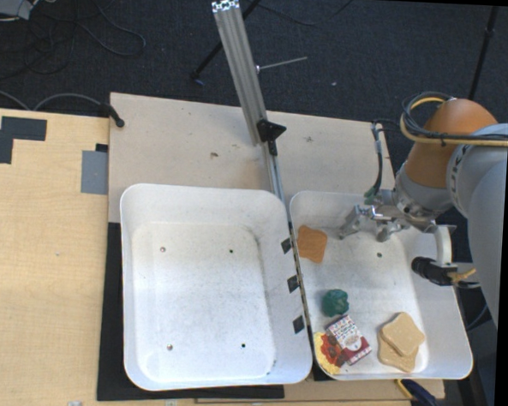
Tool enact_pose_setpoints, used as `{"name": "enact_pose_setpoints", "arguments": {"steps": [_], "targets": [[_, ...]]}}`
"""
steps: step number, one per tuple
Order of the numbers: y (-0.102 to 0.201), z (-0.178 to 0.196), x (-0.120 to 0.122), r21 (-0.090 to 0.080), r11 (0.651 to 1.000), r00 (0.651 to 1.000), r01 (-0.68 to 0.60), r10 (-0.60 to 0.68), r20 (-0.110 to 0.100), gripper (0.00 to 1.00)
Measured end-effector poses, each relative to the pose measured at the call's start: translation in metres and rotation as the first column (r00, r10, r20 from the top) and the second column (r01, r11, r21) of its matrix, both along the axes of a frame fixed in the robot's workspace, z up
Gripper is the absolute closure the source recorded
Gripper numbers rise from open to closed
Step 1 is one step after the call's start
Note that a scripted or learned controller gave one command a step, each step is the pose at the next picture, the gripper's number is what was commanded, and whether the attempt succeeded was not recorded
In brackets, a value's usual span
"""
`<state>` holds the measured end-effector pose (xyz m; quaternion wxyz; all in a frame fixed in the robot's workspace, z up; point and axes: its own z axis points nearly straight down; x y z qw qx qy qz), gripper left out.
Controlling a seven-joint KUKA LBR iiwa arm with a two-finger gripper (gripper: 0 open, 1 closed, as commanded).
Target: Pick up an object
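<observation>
Fingers (369, 222) spread apart, grasping nothing, poised over the right bin's (451, 356) far end; nearest object, an orange block (312, 243), lies just left. Step: approach. Next: align, descend, close

Bins (200, 237) matt white plastic; bench (29, 227) pale wood grain; slanted rail (243, 73) ribbed bare metal; gripper (375, 222) shiny metal.

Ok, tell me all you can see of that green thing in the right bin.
The green object is a small, dark green, rounded lump with a bumpy look; its material is unclear. It lies on the right bin's floor near the left wall, touching nothing, just above the red and white packet, below the orange sponge-like piece.
</observation>
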<state>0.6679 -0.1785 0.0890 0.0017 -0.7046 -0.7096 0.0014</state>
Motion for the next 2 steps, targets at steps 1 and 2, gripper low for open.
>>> {"name": "enact_pose_setpoints", "arguments": {"steps": [1,2], "targets": [[0.0,0.012,0.001,-0.001,1.0,1.0,-0.003,0.003,0.002,1.0],[0.003,0.076,0.0,-0.001,1.0,1.0,0.003,-0.003,0.009,1.0]]}}
